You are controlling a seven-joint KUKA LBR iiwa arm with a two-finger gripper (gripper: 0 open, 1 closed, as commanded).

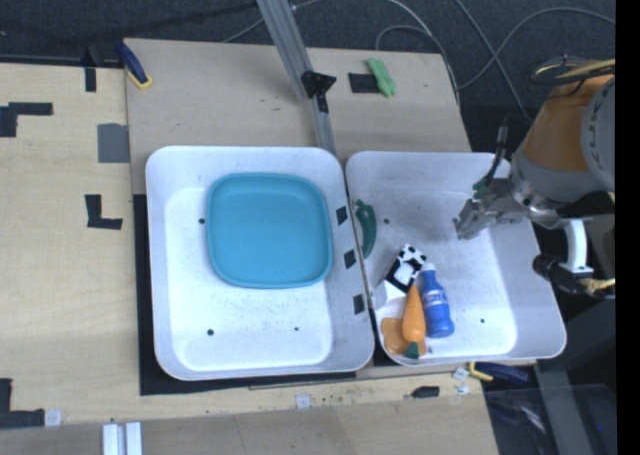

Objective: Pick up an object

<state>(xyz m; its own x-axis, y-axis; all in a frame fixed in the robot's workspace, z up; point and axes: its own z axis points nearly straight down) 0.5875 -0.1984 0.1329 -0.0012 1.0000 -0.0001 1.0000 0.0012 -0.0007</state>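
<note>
Jaws cannot be told apart or together; the gripper (472, 223) hangs over the right bin (500, 338) near its right rim, above bare floor, with nothing seen between its tips. Grey arm (570, 143), orange-banded, reaches in from the right edge. Toward the bin's near left corner lie a blue bottle (434, 305), an orange carrot (413, 321) touching it and a black-and-white block (407, 265). A dark green piece (366, 227) rests against the left wall. The left bin (180, 343) bears a teal plate (268, 229).
</note>
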